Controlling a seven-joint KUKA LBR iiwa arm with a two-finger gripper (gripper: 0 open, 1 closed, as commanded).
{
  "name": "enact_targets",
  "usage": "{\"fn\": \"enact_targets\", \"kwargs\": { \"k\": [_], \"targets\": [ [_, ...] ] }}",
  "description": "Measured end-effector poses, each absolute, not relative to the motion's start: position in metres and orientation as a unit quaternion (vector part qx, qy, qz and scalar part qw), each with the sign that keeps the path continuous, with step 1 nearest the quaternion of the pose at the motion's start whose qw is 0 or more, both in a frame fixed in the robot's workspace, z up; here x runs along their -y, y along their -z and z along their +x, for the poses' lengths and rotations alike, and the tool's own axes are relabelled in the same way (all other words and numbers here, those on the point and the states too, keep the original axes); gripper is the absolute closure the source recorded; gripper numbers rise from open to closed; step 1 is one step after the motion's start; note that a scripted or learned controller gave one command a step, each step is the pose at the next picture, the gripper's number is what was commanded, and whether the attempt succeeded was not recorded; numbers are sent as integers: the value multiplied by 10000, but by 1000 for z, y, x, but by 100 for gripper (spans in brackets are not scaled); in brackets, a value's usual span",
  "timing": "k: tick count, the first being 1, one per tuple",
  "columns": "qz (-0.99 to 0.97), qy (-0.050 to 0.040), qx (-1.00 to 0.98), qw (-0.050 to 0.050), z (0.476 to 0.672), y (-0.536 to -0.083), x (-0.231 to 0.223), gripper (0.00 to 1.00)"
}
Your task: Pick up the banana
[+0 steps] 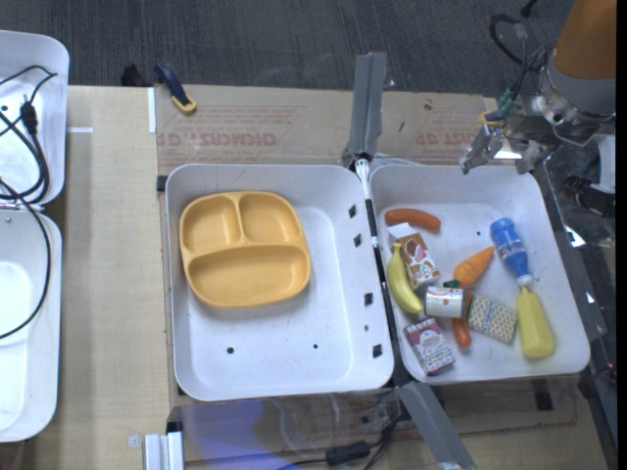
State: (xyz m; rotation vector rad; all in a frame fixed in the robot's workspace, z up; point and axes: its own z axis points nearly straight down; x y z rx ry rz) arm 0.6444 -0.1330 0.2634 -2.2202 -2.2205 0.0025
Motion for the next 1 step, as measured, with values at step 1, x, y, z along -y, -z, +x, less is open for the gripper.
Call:
{"fn": "enact_targets", "kwargs": {
  "k": [1],
  "targets": [
    [-6368, -9, 7710, 2, 630, -166, 200, 0]
  ]
}}
